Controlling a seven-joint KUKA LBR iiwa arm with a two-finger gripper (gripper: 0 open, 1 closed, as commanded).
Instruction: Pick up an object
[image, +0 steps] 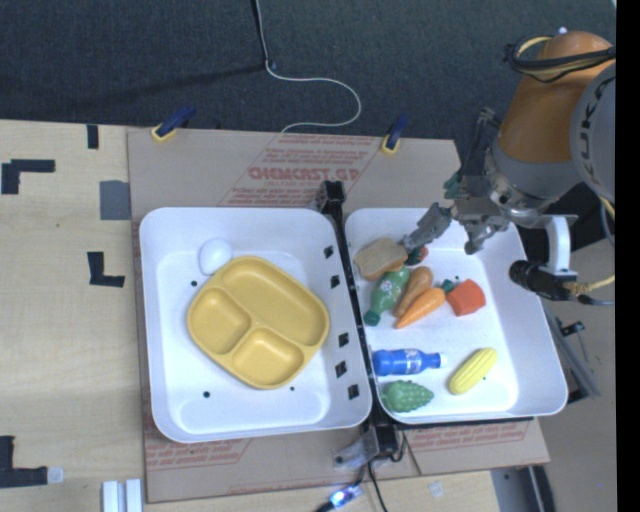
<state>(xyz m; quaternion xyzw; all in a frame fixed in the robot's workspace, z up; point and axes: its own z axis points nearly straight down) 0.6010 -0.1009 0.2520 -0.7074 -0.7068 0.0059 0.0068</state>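
STAGE: approach, nothing lifted | CLAW (447, 232): fingers apart, clamped on nothing, low over right bin (530, 390) far end | TARGET: bread slice (378, 257) likeliest, resting in bin just beside one finger | LEFT: close, lift

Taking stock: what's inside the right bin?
Right bin: bread, green bottle, carrot, red pepper, blue bottle, corn, broccoli. The end effector covers part.

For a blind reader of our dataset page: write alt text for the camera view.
A grey robot arm's gripper hangs over the right white bin, above toy food: bread, a carrot, corn and a blue bottle. The left white bin holds a yellow divided plate and a white ball.
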